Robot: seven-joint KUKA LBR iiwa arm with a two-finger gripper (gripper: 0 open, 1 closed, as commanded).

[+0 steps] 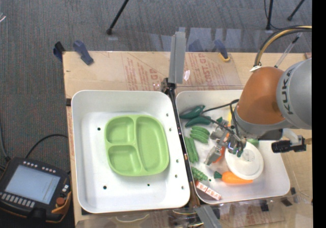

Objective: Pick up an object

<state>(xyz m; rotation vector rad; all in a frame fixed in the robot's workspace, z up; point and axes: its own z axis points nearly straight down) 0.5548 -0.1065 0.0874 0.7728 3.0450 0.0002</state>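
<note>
A: What takes up the most room?

B: The bench (127, 69), a board carrying two shallow white bins side by side. The left bin (86, 115) holds a light green divided plate (136, 144) with three compartments, lying flat near the bin's middle.

A: And the arm?

B: The grey arm (285, 99), with its orange band, reaches in from the right and hangs over the right bin (277, 183), covering that bin's upper right part.

A: What lies in that bin?

B: A round white lid (245, 163) near the middle, an orange carrot (235, 178) just below it, touching its edge. To the left, several green pea pods (199, 133) are scattered, two darker ones toward the top and a long one (192, 149) along the left wall. A small red and white packet (209, 190) sits at the lower left corner.

A: Where is the pincer?

B: The pincer (218, 151) points down and left, low between the pods and the white lid. Its fingers look parted, released, with nothing seen between them.
</note>
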